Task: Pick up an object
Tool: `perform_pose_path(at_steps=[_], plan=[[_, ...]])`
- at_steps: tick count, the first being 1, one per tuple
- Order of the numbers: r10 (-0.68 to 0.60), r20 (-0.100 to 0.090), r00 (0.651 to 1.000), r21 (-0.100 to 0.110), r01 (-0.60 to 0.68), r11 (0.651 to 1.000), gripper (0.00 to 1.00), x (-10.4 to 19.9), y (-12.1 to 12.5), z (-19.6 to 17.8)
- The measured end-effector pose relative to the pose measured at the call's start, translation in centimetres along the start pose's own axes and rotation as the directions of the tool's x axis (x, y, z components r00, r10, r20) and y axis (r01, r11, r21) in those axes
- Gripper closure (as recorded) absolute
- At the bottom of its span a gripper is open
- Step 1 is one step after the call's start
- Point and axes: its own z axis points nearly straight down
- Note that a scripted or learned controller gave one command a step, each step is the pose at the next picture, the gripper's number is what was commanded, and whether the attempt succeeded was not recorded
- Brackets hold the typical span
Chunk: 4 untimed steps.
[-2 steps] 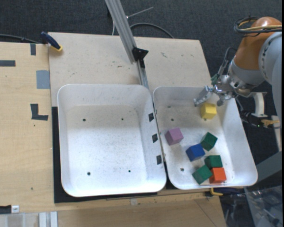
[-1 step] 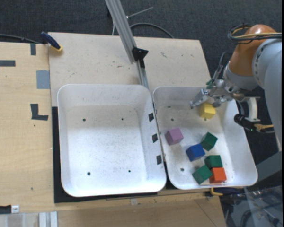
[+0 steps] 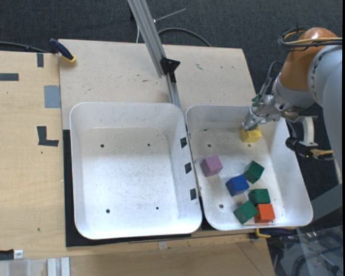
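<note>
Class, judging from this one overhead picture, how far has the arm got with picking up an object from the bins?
Done: the arm has reached into the right bin, and the gripper sits just above the yellow block near the far wall. In hand: a try at that block; whether it is gripped or lifted cannot be told. Left: a clear lift. The purple block, blue block, three green blocks and orange block lie untouched.

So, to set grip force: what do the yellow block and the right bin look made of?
Yellow block: looks like painted wood or foam, matte with crisp edges; can't tell which. Right bin: apparently thin moulded plastic, white with rounded rim and a slight sheen.
</note>
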Motion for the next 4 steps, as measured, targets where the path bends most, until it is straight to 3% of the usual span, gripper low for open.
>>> perform_pose_path(at_steps=[2,4], plan=[[0.002,-0.005,1.0,0.008,-0.002,1.0,1.0,-0.1,-0.2,-7.8],[-0.003,-0.008,1.0,0.012,0.003,1.0,1.0,10.4,-0.7,-8.2]])
